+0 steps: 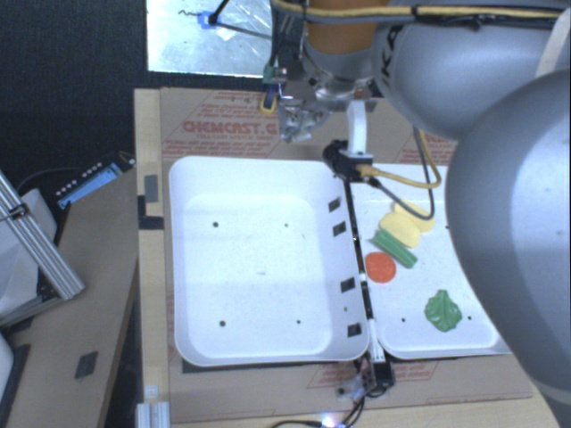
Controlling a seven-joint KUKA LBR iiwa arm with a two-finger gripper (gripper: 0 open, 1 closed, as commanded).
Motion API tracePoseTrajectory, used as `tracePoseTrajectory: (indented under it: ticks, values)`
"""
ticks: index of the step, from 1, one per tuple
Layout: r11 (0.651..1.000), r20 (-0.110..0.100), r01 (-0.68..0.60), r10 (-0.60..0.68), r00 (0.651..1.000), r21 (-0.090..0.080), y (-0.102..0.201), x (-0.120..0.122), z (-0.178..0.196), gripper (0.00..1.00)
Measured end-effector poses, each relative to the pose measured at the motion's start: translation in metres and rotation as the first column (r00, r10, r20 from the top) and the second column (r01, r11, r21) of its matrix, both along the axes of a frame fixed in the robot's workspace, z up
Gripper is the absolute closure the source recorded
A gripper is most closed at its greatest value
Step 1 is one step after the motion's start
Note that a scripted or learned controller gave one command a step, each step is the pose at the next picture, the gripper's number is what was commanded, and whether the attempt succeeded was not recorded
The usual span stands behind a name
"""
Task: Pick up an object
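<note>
four small toys sit in the right bin (464,341), all close to the wall it shares with the left bin (254,266). a pale yellow piece (401,229) lies at the top of the bunch. a green stick (395,248) lies slanted just under it and looks like it touches it. a flat orange-red round thing (381,267) sits right below the stick. a bumpy green leafy lump (442,310) lies apart from the others, lower down and more to the right.

they all look like light toy food, maybe plastic or rubber, so i think none would be heavy or break. the yellow one looks smooth and could slip. the round one looks low and flat, so it may be hard to get under. the leafy lump looks like the best pick to me, since it sits alone and its bumpy sides give something to squeeze from two sides. the stick would be best pinched across its thin middle.

both bins are smooth white plastic with low curved walls. brown cardboard (223,127) with red print lies under them.

the gripper (299,125) hangs past the top edge of the bins, over the cardboard, well apart from the toys. i cannot tell what its claw is doing, and i see no toy in it.
</note>
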State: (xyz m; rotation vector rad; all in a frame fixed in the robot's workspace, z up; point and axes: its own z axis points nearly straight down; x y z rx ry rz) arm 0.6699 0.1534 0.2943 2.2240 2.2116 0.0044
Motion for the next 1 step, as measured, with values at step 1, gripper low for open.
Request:
tracePoseTrajectory:
  ticks: [1]
  values:
    - [1.000, -0.003, -0.016, 0.016, 1.000, 0.005, 0.0665, -0.0459, 0.0277, 1.00]
